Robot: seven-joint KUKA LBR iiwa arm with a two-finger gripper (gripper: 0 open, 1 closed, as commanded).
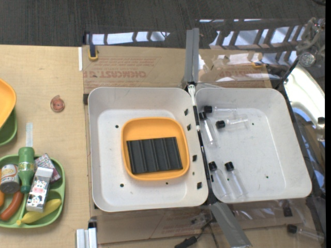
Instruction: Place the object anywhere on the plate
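Note:
An orange square plate (155,130) lies in the middle of the left white bin (103,138). A dark grey ribbed rectangular block (155,155) rests flat on the plate, covering most of its lower half. In the right white bin (274,154) lie several clear vials with black caps: some near the upper left (227,123) and some near the lower left (232,179). A pale curved part of the arm (305,89) stands outside the right bin's far right corner, away from the plate and the block.
On the wooden bench to the left sit a green tray of toy food (54,203), an orange bowl (5,105) and a small pink disc (57,104). Cardboard (134,68) lies behind the bins. A metal divider post (192,56) rises between them.

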